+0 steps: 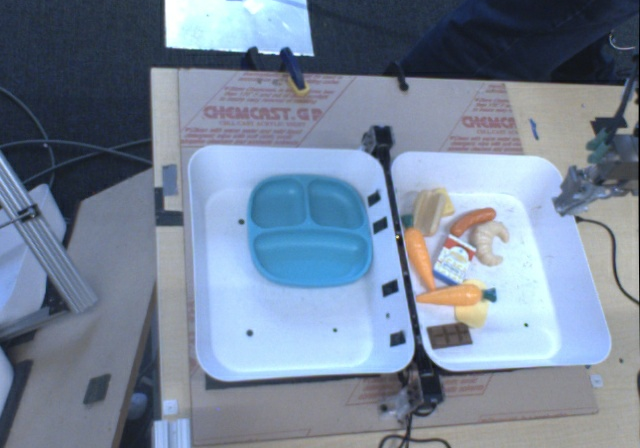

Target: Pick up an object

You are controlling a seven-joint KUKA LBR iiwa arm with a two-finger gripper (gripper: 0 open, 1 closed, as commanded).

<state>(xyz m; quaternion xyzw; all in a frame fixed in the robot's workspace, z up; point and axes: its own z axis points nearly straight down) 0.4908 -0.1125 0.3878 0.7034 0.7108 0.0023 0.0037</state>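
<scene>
Carrots (452,295), a sausage (472,220) and other toy food cluster in the right bin (570,266), well apart from the gripper (585,184) at its right rim; whether it is open, I cannot tell. The blue plate (308,232) fills the left bin (220,316).

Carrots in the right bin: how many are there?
2. One carrot lies slanted by the bin's left wall, next to the small carton. The other carrot lies crosswise just below it, leaf end pointing right. None looks hidden, though the toys crowd together.
</scene>
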